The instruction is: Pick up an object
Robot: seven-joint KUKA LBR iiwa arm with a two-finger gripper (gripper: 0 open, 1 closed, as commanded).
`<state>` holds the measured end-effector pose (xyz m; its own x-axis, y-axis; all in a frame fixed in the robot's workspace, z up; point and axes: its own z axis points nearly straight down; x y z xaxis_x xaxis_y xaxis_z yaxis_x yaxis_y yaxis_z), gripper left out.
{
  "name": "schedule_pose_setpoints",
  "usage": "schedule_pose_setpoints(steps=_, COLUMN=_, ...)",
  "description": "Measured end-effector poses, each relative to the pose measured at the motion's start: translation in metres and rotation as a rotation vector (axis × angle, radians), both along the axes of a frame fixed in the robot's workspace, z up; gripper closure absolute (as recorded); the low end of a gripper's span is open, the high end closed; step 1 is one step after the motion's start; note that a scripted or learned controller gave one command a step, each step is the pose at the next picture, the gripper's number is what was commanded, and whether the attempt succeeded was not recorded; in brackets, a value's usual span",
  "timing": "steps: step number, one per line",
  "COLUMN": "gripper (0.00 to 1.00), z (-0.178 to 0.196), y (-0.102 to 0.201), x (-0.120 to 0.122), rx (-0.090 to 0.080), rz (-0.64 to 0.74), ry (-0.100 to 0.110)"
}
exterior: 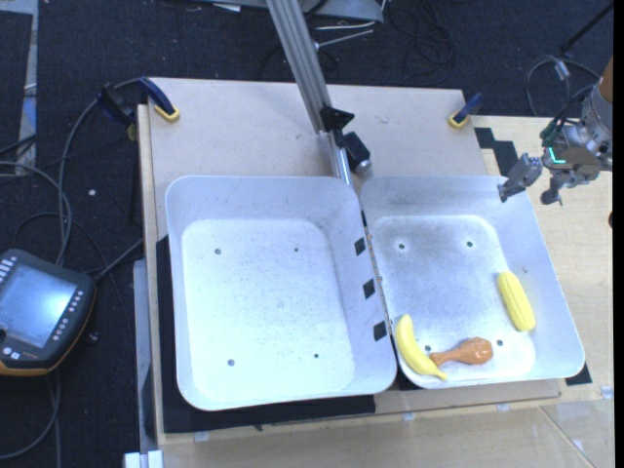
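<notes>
- While the gripper (pixel 531 181) hangs over the far right rim of the right bin (pixel 546 261), its two dark fingers stand apart with nothing between them, so the pick has, by the look of it, not yet begun.
- Three candidates lie in the right bin, all toward its near end: a yellow corn cob (pixel 515 299) by the right wall, a banana (pixel 413 348) against the near left corner, and an orange-brown drumstick toy (pixel 465 353) just beside the banana, seemingly touching it.
- The left bin (pixel 195 261) offers nothing to grasp, so the arm's effort belongs wholly to the right one.
- The corn cob looks the soundest choice: it lies apart from the other two, with bare bin floor on its left side, though its right side sits close to the sloping wall.
- To take it well, the gripper should travel toward the near end of the bin, turn so the fingers straddle the cob across its short width, and descend over its middle.
- The banana and drumstick are riskier, since a finger coming down between them may nudge one and close on neither.
- The cob's rounded form may roll or slip under the pads, so a centred closing is prudent before lifting.
</notes>
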<state>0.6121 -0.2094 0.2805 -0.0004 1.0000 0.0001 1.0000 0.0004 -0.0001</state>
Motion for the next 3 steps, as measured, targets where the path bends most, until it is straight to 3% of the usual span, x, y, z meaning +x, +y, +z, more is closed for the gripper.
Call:
schedule_pose_setpoints(steps=1, gripper=0.00, z=0.000, y=0.000, x=0.000, rx=0.000, rz=0.000, ry=0.000)
schedule_pose_setpoints(steps=2, gripper=0.00, z=-0.053, y=-0.003, x=-0.010, rx=0.001, rz=0.000, ry=0.004)
schedule_pose_setpoints(steps=3, gripper=0.00, z=-0.097, y=0.000, x=-0.005, rx=0.001, rz=0.000, ry=0.003)
